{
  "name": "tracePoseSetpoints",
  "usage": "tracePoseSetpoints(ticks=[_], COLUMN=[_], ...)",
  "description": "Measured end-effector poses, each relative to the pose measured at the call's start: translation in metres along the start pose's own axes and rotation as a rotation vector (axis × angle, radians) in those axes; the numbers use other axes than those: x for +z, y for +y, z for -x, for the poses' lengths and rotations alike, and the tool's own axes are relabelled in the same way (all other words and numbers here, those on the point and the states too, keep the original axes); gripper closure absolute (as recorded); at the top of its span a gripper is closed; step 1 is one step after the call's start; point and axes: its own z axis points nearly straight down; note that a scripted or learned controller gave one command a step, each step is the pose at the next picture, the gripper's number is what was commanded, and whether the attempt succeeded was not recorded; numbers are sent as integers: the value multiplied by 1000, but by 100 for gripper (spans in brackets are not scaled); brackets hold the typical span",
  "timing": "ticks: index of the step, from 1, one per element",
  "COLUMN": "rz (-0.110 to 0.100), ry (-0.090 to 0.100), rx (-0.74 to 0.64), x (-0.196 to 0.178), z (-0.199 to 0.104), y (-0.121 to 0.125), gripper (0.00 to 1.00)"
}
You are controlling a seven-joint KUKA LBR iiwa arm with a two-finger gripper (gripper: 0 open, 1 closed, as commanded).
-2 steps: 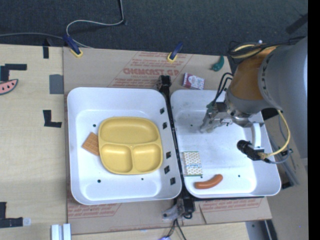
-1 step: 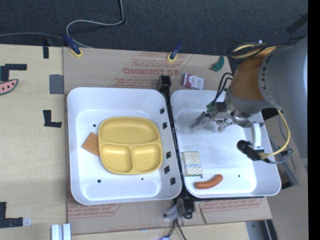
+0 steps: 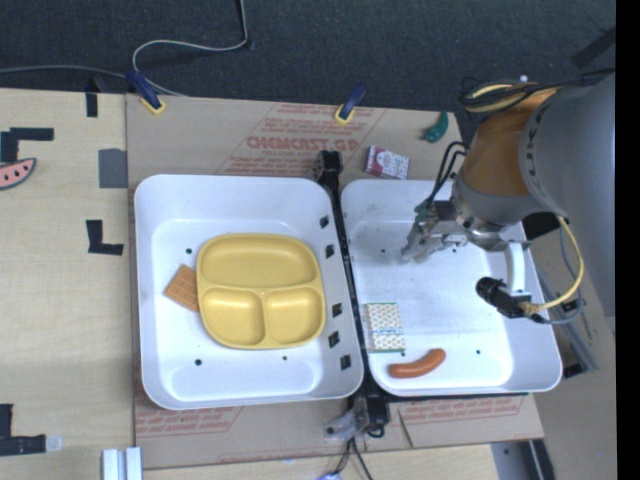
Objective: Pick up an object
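Hovers low in the right bin (image 3: pixel 520 368), end effector (image 3: pixel 420 245) over bare floor, open or shut impossible to tell; toy sausage (image 3: pixel 415 364) and patterned sponge (image 3: pixel 385 327) lie well apart, near the front wall; risks closing on nothing.

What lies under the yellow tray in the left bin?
A tan, waffle-like piece pokes out from under the yellow tray at its left edge, resting on the left bin floor. How far it reaches beneath, and whether anything else lies there, is hidden by the tray.
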Motion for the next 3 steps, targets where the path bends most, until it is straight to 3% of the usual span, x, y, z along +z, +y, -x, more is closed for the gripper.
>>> tracePoseSetpoints(ticks=[1,2,3], rz=[-1,-1,-1], ry=[0,2,2], rx=[-1,-2,-2], x=[0,-9,-9], z=[0,-1,-1], y=[0,0,0], gripper=[0,100,0])
